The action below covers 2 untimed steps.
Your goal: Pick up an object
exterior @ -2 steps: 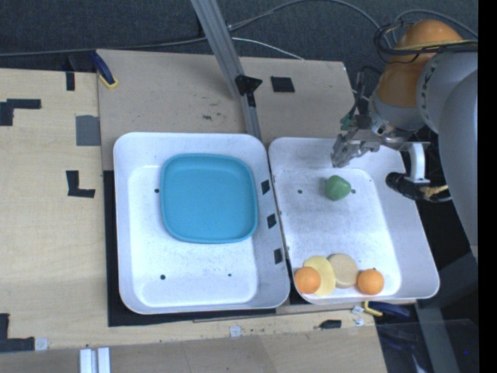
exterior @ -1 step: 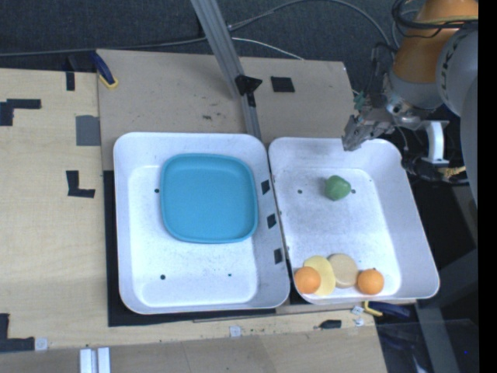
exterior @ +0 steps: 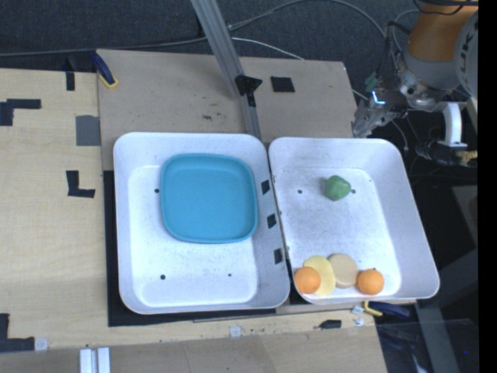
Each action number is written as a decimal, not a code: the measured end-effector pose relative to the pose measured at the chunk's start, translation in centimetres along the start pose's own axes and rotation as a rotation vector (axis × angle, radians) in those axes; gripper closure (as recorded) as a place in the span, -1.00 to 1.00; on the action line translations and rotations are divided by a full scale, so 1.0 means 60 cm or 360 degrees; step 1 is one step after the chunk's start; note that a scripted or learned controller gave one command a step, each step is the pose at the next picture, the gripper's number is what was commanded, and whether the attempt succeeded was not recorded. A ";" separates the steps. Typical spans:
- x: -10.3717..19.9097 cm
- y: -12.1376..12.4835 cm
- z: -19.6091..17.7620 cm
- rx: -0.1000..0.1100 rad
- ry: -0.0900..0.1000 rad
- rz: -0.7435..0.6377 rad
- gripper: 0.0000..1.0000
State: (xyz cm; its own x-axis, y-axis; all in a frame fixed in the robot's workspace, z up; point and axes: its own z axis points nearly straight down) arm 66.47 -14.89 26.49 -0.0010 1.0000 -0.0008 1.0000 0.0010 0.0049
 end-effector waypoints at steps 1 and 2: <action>0.000 0.001 -0.037 0.0005 0.0001 0.0001 1.00; 0.079 -0.014 -0.009 0.0010 0.0003 -0.0004 1.00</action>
